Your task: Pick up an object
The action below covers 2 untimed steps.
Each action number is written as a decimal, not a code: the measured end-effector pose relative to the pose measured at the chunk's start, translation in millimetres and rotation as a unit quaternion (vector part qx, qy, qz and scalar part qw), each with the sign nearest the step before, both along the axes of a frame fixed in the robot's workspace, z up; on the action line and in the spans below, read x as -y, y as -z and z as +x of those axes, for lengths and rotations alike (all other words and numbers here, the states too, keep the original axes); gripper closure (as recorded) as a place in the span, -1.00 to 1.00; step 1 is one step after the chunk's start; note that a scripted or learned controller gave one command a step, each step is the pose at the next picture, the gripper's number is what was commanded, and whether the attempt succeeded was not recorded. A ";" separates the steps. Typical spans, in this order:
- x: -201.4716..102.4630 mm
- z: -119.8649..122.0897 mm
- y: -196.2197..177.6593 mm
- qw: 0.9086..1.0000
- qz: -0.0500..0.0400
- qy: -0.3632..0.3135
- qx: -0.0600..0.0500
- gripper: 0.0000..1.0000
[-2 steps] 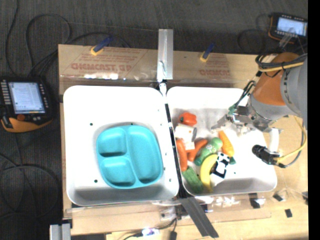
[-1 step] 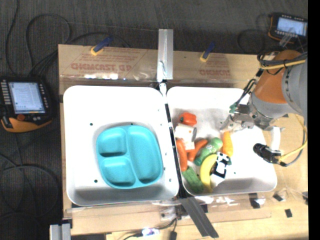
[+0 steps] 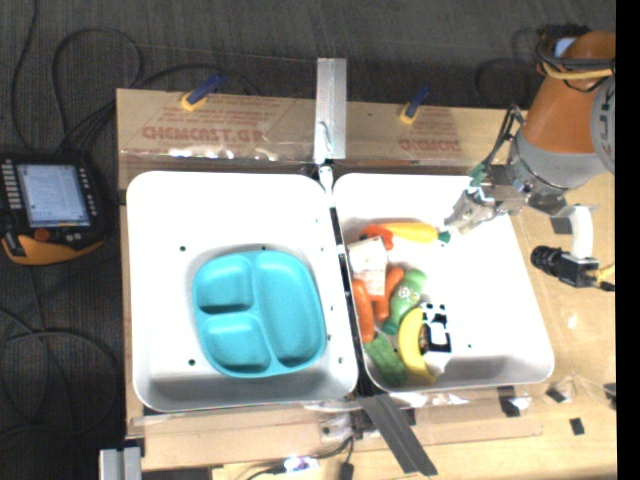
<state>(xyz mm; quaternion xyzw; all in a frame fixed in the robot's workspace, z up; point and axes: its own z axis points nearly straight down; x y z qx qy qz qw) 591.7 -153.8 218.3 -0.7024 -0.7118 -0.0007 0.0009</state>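
My gripper (image 3: 457,220) hangs over the back of the right bin (image 3: 500,278), just right of a yellow corn-like piece (image 3: 408,232). Nothing shows between its fingers. Toy food is heaped along that bin's left side: an orange carrot (image 3: 362,306), a white box (image 3: 367,260), a green piece (image 3: 409,290), a yellow banana (image 3: 411,348) and a black-and-white item (image 3: 437,330).
A turquoise divided plate (image 3: 258,310) lies in the left bin (image 3: 160,218). A metal post (image 3: 330,108) stands behind the divider between the bins. A teach pendant (image 3: 48,200) sits on the floor at far left.
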 end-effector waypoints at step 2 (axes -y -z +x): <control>-68.4 -56.4 8.3 0.992 0.000 -0.123 -0.001 1.00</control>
